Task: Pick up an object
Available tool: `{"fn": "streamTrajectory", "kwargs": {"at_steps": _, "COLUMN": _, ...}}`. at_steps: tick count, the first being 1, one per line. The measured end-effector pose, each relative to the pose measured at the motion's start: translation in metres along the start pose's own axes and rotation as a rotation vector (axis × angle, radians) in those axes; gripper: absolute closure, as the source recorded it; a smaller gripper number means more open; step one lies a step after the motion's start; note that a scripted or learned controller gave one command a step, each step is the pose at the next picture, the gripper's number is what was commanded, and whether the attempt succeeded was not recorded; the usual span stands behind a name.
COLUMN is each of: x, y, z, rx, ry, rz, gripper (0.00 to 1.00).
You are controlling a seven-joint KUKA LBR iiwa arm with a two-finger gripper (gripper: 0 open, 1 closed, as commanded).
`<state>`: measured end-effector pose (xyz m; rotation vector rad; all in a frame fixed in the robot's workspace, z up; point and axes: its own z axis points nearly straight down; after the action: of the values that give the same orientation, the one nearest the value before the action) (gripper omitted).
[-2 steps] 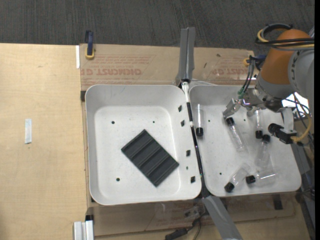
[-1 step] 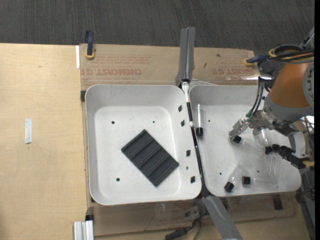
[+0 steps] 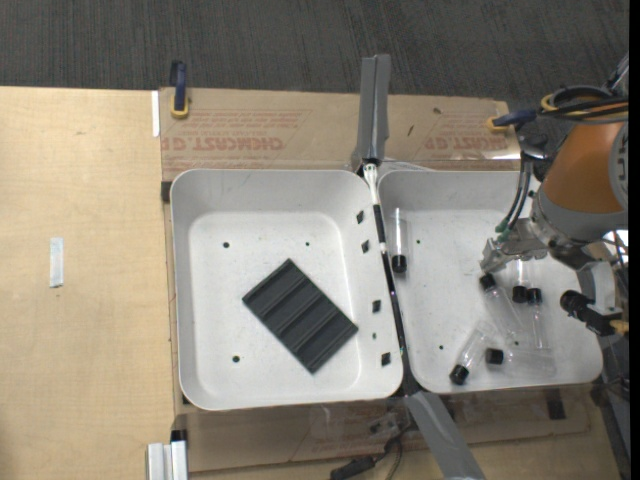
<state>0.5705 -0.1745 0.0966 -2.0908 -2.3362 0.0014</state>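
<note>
The tool (image 3: 503,253) hung low over the right bin (image 3: 430,368), close to that bin's right side, below the arm's orange band (image 3: 590,173). Whether it was open or closed could not be told, and nothing could be seen gripped in it.

Just beneath and beside the tool lay a loose scatter of clear plastic tubes with black caps (image 3: 505,318). They overlapped, so an exact count could not be made; about six black caps showed. One more clear tube (image 3: 397,240) lay apart, well to the tool's left, along the bin's left wall with its black cap toward the front.

Farther to the tool's left, past the divider between the bins, the left bin (image 3: 190,268) held one thing: a dark ribbed rectangular block (image 3: 299,315), lying flat and turned diagonally near the middle. Bare white floor surrounded it on every side.

In the right bin, the open floor lay between the tool and the lone tube. The scatter sat near the front and right rims. Both bins rested on cardboard (image 3: 260,133) on the tabletop (image 3: 80,168).
</note>
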Motion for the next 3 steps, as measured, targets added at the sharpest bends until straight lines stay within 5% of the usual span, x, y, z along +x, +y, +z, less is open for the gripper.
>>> {"fn": "streamTrajectory", "kwargs": {"at_steps": 1, "x": 0.012, "y": -0.04, "z": -0.049, "rx": -0.002, "ry": -0.003, "rz": -0.236, "gripper": 1.0}}
{"fn": "streamTrajectory", "kwargs": {"at_steps": 2, "x": 0.012, "y": -0.04, "z": -0.05, "rx": -0.002, "ry": -0.003, "rz": -0.237, "gripper": 0.0}}
{"fn": "streamTrajectory", "kwargs": {"at_steps": 3, "x": -0.016, "y": -0.01, "z": -0.005, "rx": -0.012, "ry": 0.003, "rz": -0.287, "gripper": 0.0}}
